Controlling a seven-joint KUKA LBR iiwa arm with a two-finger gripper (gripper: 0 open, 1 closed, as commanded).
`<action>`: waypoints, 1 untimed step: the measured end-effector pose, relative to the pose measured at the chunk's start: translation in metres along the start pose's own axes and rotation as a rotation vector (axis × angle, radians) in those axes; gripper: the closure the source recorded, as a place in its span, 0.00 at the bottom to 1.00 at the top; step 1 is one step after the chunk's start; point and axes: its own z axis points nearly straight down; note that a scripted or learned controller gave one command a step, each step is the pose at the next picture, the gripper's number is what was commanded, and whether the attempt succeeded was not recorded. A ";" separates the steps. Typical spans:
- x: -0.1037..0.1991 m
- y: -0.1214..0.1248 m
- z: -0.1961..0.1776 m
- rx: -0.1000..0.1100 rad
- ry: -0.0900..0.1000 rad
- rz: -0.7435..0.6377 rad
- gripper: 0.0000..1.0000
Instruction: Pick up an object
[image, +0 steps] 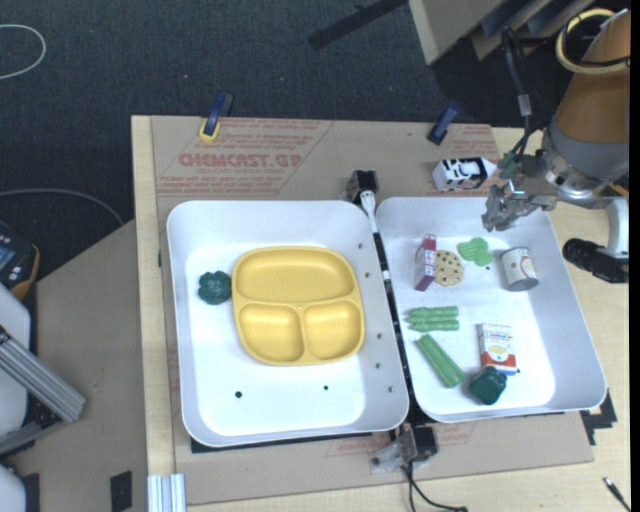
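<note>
Two white bins, and the gripper (500, 212) hangs over the right bin (575, 340).
Small toys lie loose there, easy to reach from above. Nearest is a little can (517, 268), on its side just below the gripper at middle right, long way pointing up-left to down-right. I cannot tell how the gripper is set; nothing sits in it.

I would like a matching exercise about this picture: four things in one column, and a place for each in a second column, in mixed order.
Things:
1. yellow divided plate
2. cookie
3. small can
4. black and white toy

Places:
A. on the bench, behind the right bin
B. right bin, beside the dark red packet
C. middle of the left bin
D. right bin, near its right wall, below the gripper

Pairs: 1-C, 2-B, 3-D, 4-A
</note>
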 end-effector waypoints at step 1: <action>0.037 0.037 -0.006 0.000 0.001 0.000 1.00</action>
